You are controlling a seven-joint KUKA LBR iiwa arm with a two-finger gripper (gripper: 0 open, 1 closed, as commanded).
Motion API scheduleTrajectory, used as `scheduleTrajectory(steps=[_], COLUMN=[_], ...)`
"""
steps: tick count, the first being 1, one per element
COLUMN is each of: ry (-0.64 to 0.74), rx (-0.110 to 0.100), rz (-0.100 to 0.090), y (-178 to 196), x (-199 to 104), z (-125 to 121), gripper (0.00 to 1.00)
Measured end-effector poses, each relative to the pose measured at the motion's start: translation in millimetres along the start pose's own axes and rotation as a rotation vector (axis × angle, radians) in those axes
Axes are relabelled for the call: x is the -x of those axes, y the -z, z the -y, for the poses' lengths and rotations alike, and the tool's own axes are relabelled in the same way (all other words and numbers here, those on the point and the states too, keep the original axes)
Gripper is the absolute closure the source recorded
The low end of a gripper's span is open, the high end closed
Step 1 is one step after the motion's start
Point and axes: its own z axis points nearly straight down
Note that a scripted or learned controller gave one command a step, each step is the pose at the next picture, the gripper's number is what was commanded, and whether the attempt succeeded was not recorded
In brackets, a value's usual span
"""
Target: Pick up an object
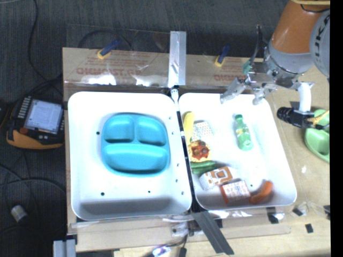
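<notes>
Tool hangs at the upper right of the frame, over the far rim of the right bin, its two fingers spread apart with nothing between them. By my reading this is the approach step, with no object chosen or touched yet. The nearest candidate is the green bottle, lying alone just below the tool in the picture; next, the arm would have to lower and centre the fingers across it. The arm enters from the upper right, wrist bent toward the bin.
</notes>
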Motion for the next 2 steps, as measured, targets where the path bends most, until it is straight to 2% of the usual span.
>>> scheduleTrajectory(steps=[1, 2], ry=[-0.04, -0.091], rx=[-0.001, 0.002], rz=[0.002, -0.001], y=[-71.4, -184.7], x=[54.4, 78.3], z=[20.8, 7.5], gripper=[0.0, 0.0])
